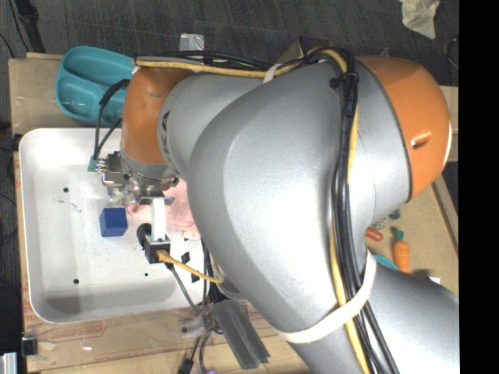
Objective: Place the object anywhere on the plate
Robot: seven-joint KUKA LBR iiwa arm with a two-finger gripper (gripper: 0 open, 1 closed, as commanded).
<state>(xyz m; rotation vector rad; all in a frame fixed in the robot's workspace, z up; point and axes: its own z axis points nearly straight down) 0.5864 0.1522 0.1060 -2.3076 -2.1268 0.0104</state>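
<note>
Over the bench the big grey robot arm (288,193) covers most of what I can see, with its orange band (144,119) just above the gripper (132,187). I cannot tell how the gripper is set, because the arm hides most of it. Under the gripper sits the left white bin (54,232). A pink plate (181,213) peeks out right beside the gripper, mostly hidden by the arm. A teal thing (86,84) lies past the bin's far edge, beyond the gripper. A small blue cube (113,222) rests on the bin floor, just below the gripper and a little to its left, close to the plate but not on it.
</note>
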